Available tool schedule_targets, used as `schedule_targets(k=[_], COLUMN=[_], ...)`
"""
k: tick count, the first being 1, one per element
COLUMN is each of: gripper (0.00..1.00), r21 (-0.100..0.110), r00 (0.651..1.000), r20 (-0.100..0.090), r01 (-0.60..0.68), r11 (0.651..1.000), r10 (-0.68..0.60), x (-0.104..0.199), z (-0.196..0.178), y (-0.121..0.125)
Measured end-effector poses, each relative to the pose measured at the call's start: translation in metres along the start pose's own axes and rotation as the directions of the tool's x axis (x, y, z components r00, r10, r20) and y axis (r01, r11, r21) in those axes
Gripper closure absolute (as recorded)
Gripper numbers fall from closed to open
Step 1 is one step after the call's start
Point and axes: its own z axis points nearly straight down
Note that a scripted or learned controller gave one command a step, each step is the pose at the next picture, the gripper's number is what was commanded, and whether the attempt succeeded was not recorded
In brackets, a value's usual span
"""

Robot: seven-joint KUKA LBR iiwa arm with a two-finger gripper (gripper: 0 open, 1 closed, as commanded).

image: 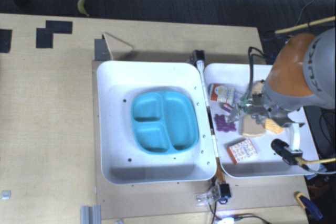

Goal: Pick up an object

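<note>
Well, the hand hangs over the middle of the right bin, just beside a purple toy; whether it is open or closed I cannot tell. A small box lies flat near the front edge, its long axis seemingly running roughly along that edge.

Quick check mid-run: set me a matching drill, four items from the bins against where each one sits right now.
Things:
1. blue divided tray
2. purple item
3. red patterned box
4. orange-and-white packet

Places:
A. right bin, towards the bottom of the view
B. left bin, centre
C. right bin, towards the top of the view
D. right bin, midway along the wall shared with the left bin

Pairs: 1-B, 2-D, 3-A, 4-C.
</note>
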Motion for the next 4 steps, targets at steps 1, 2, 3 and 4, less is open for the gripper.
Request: schedule_targets(k=[1, 2, 3, 4], gripper=[0.0, 1.0, 0.0, 1.0], r21=[-0.015, -0.024, -0.022, -0.025], r00=[1.0, 1.0, 1.0, 1.0], r20=[0.007, 0.009, 0.008, 0.008], r01=[-0.003, -0.003, -0.003, -0.002], r11=[1.0, 1.0, 1.0, 1.0], r10=[0.003, 0.003, 0.003, 0.002], x=[-0.005, -0.005, -0.005, -0.004], z=[0.05, 0.037, 0.038, 0.027], y=[-0.02, -0.017, -0.018, -0.016])
